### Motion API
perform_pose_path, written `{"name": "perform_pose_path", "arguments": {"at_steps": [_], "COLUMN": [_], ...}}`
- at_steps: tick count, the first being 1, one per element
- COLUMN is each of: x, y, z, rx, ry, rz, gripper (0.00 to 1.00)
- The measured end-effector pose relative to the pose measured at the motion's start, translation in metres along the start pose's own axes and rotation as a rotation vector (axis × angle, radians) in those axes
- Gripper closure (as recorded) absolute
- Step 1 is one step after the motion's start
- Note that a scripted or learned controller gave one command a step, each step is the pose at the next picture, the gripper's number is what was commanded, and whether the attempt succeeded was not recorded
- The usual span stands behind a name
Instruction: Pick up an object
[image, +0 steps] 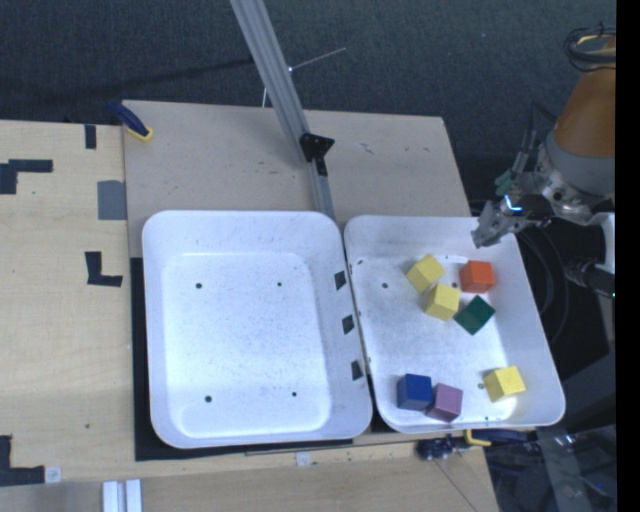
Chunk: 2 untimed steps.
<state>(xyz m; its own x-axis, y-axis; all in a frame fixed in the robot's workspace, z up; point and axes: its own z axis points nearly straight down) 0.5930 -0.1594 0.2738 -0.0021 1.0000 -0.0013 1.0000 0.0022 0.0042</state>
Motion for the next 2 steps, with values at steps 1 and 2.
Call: {"name": "perform_pose_path", "arguments": {"at_steps": [1,2], "x": [0.052,0.100], "y": [0.003,0.012], "z": [0.014,0.028], "rx": [0.005,0.007], "ry": [0.002,0.002], "rz": [-0.004,-0.004], "gripper": [1.00,1.00]}}
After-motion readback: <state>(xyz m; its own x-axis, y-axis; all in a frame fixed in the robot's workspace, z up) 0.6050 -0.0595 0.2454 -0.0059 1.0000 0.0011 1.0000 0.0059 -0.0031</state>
